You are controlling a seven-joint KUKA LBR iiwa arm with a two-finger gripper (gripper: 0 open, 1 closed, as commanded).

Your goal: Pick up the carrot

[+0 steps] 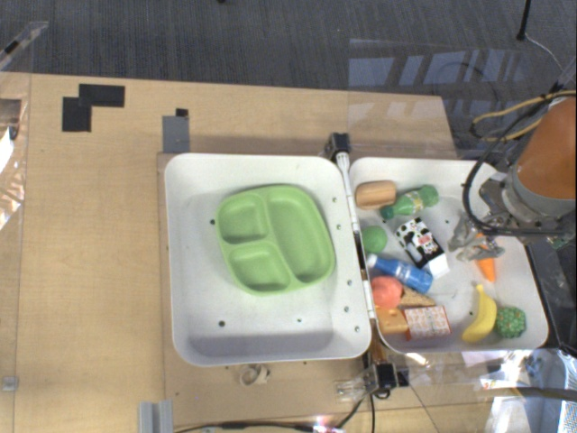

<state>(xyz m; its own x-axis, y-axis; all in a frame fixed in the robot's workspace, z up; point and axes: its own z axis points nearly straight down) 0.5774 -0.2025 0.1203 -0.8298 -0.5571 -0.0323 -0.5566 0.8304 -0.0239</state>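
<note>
Carrot (487, 267) in right bin (532, 307), near right wall, above banana (483, 314). Mostly hidden under claw (472, 243); long axis seems roughly vertical in view, pointing direction unclear. Claw fingers' state: cannot tell. Green tray (273, 237) in left bin (194, 269).

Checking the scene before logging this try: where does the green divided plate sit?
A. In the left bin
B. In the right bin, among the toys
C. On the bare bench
A: the green divided plate lies in the left bin, apart from the toys in the right bin.
</note>
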